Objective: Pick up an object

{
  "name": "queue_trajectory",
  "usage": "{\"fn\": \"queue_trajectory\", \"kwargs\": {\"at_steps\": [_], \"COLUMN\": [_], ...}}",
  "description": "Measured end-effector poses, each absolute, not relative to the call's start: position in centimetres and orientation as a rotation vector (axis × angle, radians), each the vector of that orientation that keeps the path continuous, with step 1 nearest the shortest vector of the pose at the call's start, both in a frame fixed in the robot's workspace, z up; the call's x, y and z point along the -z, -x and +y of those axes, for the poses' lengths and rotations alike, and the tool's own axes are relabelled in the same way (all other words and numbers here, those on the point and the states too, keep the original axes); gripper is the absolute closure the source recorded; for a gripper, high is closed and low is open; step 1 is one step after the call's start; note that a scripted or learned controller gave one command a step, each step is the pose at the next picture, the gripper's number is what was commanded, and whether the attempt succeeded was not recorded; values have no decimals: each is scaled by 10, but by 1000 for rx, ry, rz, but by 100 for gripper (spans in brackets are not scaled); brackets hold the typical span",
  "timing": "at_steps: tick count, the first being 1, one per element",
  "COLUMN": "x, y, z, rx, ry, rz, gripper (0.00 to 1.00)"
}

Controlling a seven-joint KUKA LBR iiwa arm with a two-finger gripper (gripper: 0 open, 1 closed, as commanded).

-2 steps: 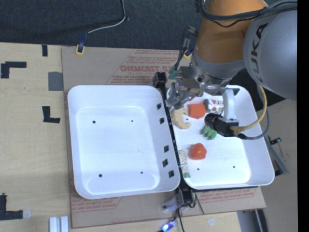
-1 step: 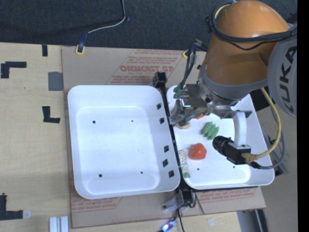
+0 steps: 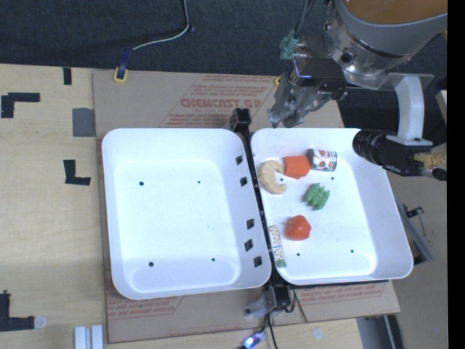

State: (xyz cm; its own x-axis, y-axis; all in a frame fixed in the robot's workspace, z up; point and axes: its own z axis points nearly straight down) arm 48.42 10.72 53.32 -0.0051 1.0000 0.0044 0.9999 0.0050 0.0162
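Note:
The right bin (image 3: 378, 257) holds a tan croissant-like piece (image 3: 272, 177), an orange block (image 3: 296, 166), a small can with a red label (image 3: 322, 160), a green leafy toy (image 3: 316, 195), a red tomato-like toy (image 3: 297, 227) and a small patterned packet (image 3: 275, 243) by the left wall. My gripper (image 3: 285, 116) hangs above the bin's far left corner, beyond the croissant. Nothing shows between its fingers.
The left bin (image 3: 131, 267) sits beside the right one, joined by black clips (image 3: 251, 224) along the divide. Both rest on a cardboard sheet (image 3: 196, 100). A white cable (image 3: 156, 42) runs across the dark backdrop. A black cylinder (image 3: 385, 151) juts over the right bin's far right edge.

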Motion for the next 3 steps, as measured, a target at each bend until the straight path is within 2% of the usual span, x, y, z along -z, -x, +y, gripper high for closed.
{"fn": "queue_trajectory", "kwargs": {"at_steps": [1, 2, 3], "x": [-311, -386, -174], "y": [-516, -490, -486], "z": [144, 196, 217], "rx": [27, -8, 31], "ry": [-2225, -2211, -2224], "rz": [2231, 2232, 2231], "gripper": [100, 100, 100]}}
